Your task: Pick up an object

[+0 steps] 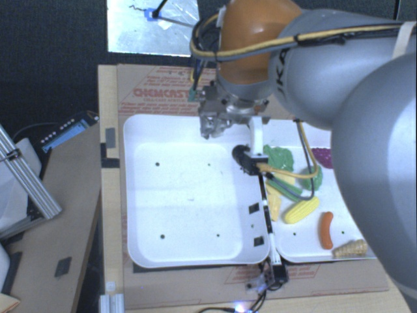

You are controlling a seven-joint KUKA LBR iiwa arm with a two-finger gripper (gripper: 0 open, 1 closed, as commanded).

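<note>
My gripper hangs over the far edge of the left bin, near the divider between the two bins. Nothing shows under it or in it. The right bin holds several toy foods: a green leafy piece, a yellow corn cob, a pale yellow piece, a green-yellow bean, an orange sausage, a tan waffle cone and a purple piece. The grey arm covers much of the right bin's far side.
Brown cardboard lies under both bins. A silver sheet sits beyond the bench at the top. An aluminium frame and a blue-edged strip stand to the left, off the bench.
</note>
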